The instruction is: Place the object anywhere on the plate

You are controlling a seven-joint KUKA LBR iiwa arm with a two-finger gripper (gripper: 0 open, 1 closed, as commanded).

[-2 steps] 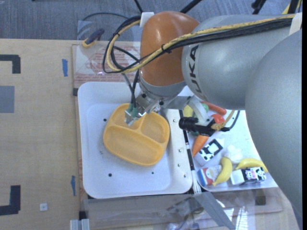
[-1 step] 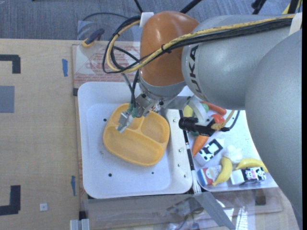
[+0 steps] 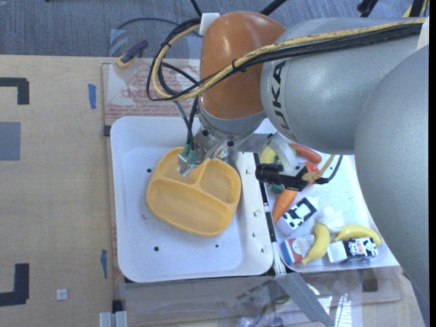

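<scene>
A yellow divided plate [image 3: 194, 197] lies in the left white bin [image 3: 136, 251], tilted across its middle. My gripper [image 3: 193, 155] hangs below the orange wrist band, right over the plate's upper edge near the divider. A small green thing [image 3: 185, 157] shows at the gripper's tip, just above the plate's rim. The arm hides how the gripper stands on it, and I cannot tell whether the green piece is held or is touching the plate.
The right bin [image 3: 340, 268] holds several toy foods: two bananas [image 3: 317, 242], a carrot [image 3: 285, 201], a black-and-white card [image 3: 300, 213] and small cartons [image 3: 354, 249]. The big grey arm covers that bin's upper part. Cables loop behind the left bin.
</scene>
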